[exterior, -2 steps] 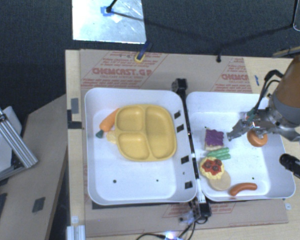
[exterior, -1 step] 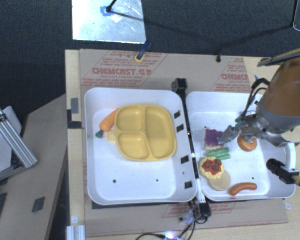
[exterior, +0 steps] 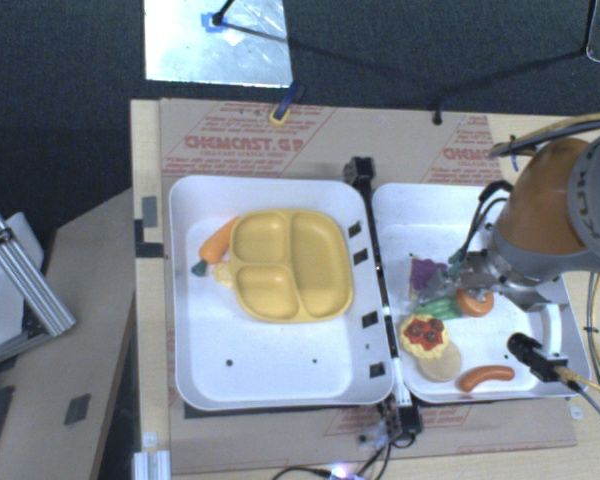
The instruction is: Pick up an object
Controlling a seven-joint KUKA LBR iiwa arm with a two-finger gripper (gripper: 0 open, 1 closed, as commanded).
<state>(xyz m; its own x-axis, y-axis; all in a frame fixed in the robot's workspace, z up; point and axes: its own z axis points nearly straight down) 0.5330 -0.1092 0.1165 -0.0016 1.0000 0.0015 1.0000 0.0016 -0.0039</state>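
The right bin [exterior: 420, 218] holds several toy foods: a purple piece [exterior: 425, 268], a green piece [exterior: 437, 308], an orange-red round piece [exterior: 476, 303], a small pizza [exterior: 426, 334], a beige disc [exterior: 440, 362] and a sausage [exterior: 486, 376]. My gripper [exterior: 450, 286] is low in this bin, between the purple piece and the orange-red piece, just above the green one. The arm's grey wrist [exterior: 540, 258] hides part of the bin's right side. I cannot make out anything held.
The left bin [exterior: 270, 363] carries a yellow divided plate [exterior: 285, 265] with an orange carrot [exterior: 217, 240] at its left rim. A black divider [exterior: 372, 268] runs between the bins. A black fitting [exterior: 533, 354] on the arm hangs over the right bin's near corner.
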